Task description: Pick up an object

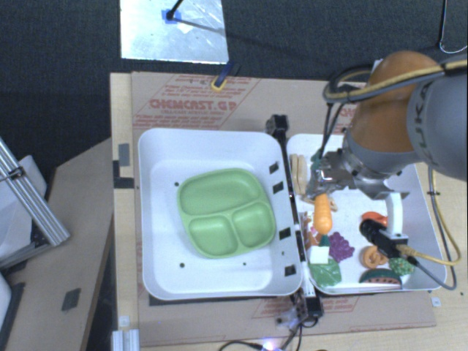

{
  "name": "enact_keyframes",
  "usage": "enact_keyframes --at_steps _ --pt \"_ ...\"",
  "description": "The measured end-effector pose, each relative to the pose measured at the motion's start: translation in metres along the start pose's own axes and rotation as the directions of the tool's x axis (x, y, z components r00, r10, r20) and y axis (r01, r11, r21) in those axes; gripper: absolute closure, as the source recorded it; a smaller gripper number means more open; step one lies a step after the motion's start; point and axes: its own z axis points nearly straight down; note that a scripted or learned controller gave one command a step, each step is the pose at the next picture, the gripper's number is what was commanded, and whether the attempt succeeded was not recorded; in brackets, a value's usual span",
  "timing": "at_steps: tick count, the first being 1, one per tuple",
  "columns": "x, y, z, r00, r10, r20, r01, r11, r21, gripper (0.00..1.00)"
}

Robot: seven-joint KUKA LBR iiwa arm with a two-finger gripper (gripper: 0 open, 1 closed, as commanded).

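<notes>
The arm [398,115] reaches in over the right bin [420,189], its wrist bent down toward the bin's left side. The gripper [319,186] sits low there, just above the upper end of a carrot [322,213] that lies lengthwise near the wall between the two bins. The gripper's tip is dark and partly hidden under the wrist, so whether it is released or clenched cannot be told, and nothing can be seen held in it. The carrot looks to be resting on the bin floor, touching or very nearly touching the tip.

Other candidates lie in the same bin: purple grapes [341,246] just right of the carrot's lower end, a small white block [319,255] below it, a green leafy piece [326,272] at the near edge, a red-orange piece [374,219] further right, a pretzel-like piece [375,255], and a watermelon slice [379,277] at the bottom rim. A pale stick [299,172] lies along the left wall above the carrot.

The left bin [157,196] bears a green divided plate [225,212], well apart from the arm.

As a judgement, the task is at the reach-and-grasp stage: the arm is down at an object, most likely the carrot, but no lift is shown. What is left is a secure closing on it and raising it clear of the bin.
</notes>
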Motion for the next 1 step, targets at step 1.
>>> enact_keyframes --at_steps 1 --pt "-0.0054 -0.0082 0.0181 1.000 0.005 0.000 -0.005 1.000 0.002 1.00"
